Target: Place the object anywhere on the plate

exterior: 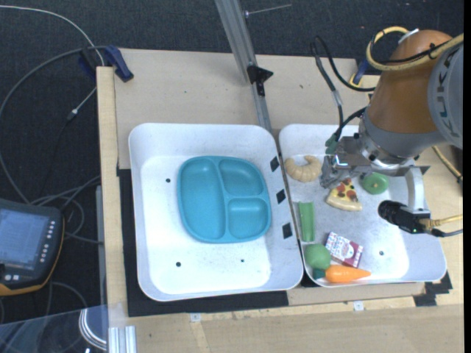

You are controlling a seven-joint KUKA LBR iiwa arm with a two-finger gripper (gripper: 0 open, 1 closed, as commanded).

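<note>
Pincer (337, 169) over right bin's (412, 271) crowded far edge; plate (221, 197) unobstructed.

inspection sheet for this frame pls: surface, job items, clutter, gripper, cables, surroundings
Surface: wooden bench bearing two white bins; left bin, right bin.
Job's things: blue divided plate in left bin, nothing on it. Toy foods in right bin: croissant, pizza slice, carrot.
Clutter: green stick, green round toy, small box, green ball.
Gripper: gripper low over right bin, beside the croissant and above the pizza slice; finger state unclear.
Cables: black cables on the arm; white cable on floor.
Surroundings: pendant at left.
</note>
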